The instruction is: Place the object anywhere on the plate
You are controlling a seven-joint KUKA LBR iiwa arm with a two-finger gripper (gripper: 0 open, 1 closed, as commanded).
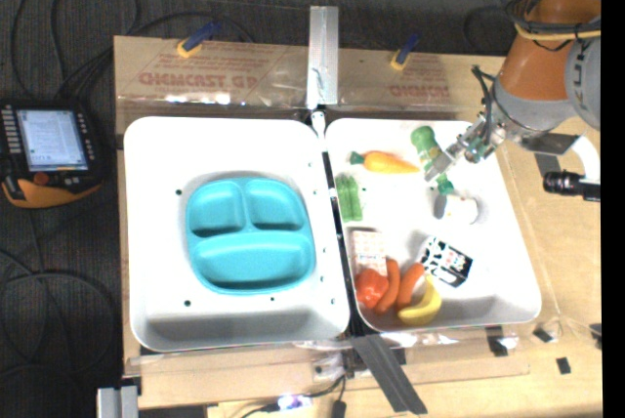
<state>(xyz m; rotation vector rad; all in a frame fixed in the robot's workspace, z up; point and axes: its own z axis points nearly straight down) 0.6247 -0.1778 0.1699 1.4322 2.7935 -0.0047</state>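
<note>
A: Gripper (446, 174) over the right bin (508, 240), fingers spread, nothing between them.
B: And the plate (251, 233)?
A: Turquoise, three compartments, in the left bin (156, 162). Toy carrot (383, 161) lies orange with a green tip, just beside the gripper.

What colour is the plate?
The plate is light blue, plain with three compartments; the camera view shows it.
</note>
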